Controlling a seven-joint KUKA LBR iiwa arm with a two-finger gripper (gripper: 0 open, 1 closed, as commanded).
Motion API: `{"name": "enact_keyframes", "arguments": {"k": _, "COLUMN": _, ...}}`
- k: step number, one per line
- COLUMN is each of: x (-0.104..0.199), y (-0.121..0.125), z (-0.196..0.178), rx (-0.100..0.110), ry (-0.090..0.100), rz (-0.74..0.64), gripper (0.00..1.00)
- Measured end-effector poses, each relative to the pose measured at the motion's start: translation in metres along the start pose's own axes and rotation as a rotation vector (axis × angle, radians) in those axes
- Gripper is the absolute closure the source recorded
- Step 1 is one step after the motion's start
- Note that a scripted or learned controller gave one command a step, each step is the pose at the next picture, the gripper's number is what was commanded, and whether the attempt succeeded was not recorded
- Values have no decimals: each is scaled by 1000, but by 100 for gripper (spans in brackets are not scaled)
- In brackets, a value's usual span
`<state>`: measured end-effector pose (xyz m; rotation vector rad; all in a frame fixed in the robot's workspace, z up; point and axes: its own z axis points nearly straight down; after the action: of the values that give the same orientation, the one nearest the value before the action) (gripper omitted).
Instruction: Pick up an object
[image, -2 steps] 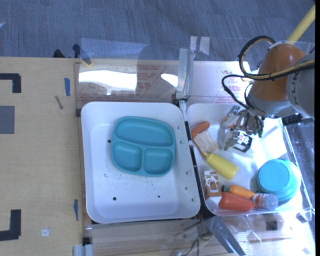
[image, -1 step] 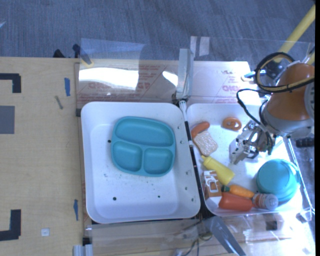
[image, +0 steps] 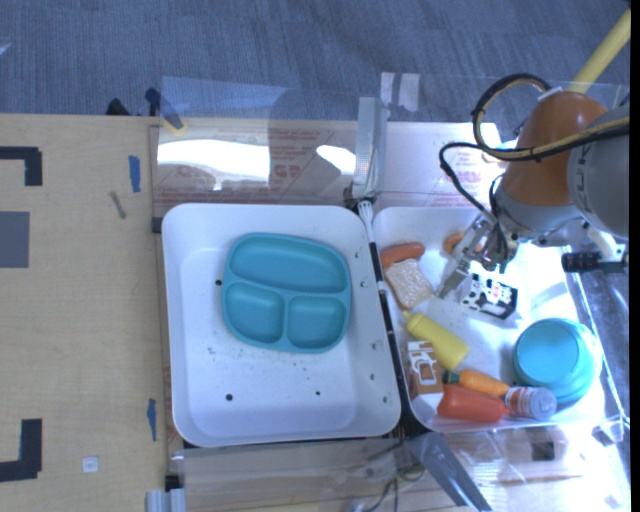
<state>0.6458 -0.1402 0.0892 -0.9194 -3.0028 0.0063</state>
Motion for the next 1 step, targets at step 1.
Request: {"name": "enact_keyframes", "arguments": {"k": 1, "x": 23, "y": -79, "z": 0, "rx": -4, "ry": -10, "rz": -23, "gripper": 0}}
